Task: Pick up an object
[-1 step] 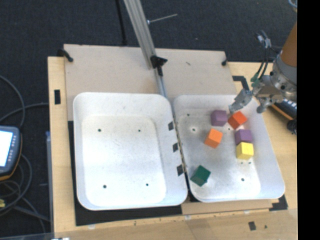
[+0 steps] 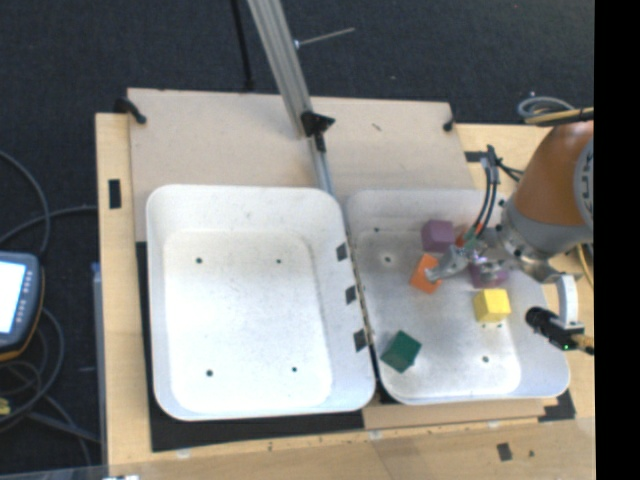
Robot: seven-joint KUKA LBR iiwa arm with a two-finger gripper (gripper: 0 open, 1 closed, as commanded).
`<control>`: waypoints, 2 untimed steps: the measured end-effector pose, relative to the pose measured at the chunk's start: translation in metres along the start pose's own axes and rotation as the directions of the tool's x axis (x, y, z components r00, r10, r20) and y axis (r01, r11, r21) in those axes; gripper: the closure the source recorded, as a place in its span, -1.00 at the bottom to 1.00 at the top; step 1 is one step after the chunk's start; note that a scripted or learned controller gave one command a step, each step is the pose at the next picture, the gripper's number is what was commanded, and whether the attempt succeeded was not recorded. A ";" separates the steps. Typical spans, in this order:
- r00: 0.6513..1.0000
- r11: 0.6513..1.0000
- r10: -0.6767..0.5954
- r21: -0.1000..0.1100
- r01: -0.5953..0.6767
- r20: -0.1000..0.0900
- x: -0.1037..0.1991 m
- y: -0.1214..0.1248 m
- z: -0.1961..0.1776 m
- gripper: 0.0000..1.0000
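Several small blocks lie in the right bin. A purple block is near its far middle and an orange block sits just in front of it. A yellow block lies further right, and a green block rests by the bin's near left corner. My gripper hangs low over the right bin, between the purple, orange and yellow blocks and close to the orange one. I see nothing clearly held in it. The arm's orange band is above it at the right.
The left bin lies beside the right one, their rims meeting in the middle. A slanted metal post rises from behind the bins. A handheld screen sits off the bench at the far left.
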State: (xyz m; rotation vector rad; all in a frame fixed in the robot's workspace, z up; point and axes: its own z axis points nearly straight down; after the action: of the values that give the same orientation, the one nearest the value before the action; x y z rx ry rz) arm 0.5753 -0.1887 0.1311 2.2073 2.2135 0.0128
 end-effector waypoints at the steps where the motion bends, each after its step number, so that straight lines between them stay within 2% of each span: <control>1: 1.000 1.000 0.003 0.010 -0.003 -0.002 0.010 0.031 0.019 -1.00; 2: 1.000 0.996 0.008 0.086 -0.007 -0.002 0.075 0.088 0.040 -1.00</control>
State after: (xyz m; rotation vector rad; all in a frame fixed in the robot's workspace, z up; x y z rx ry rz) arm 0.6638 -0.1135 0.0924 2.2595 2.2482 -0.0805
